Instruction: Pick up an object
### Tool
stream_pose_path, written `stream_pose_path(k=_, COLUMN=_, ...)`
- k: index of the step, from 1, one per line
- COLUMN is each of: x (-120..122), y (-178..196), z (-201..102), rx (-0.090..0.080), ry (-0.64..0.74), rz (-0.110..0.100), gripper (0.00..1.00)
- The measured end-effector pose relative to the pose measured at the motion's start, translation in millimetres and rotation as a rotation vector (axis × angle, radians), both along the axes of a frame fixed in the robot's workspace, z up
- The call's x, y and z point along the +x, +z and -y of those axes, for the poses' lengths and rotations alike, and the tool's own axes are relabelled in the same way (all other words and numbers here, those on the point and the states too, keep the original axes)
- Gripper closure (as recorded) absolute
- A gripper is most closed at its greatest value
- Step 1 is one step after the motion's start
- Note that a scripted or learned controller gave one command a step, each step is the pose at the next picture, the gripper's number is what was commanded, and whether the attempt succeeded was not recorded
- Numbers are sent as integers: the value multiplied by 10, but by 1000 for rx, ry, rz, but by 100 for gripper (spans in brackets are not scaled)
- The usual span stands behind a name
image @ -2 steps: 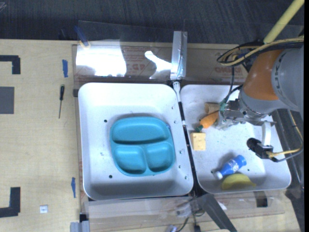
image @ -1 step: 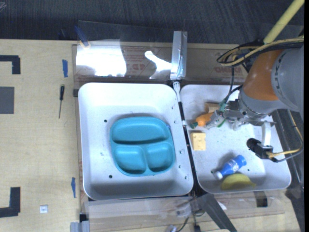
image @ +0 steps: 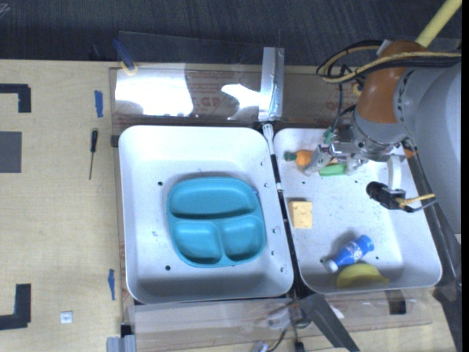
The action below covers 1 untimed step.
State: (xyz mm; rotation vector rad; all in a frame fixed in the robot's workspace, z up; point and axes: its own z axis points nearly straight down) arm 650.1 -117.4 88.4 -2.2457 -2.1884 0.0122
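**Gripper low over the carrot in the right bin**

In the upper right of the frame the gripper (image: 338, 157) sits low in the right bin (image: 421, 270), over a green object (image: 333, 170) and just right of a small orange carrot (image: 302, 158). Whether its fingers are parted or gripping anything, I cannot tell. A yellow sponge (image: 301, 213) lies mid-bin; a blue bottle (image: 350, 253) and banana (image: 360, 273) lie lower. The left bin (image: 139, 152) holds a blue divided tray (image: 215, 219).
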Motion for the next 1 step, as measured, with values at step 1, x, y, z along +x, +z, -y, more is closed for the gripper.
stream_pose_path(k=1, x=22, y=125, z=-4, rx=-3, ry=2, rz=8, gripper=100)
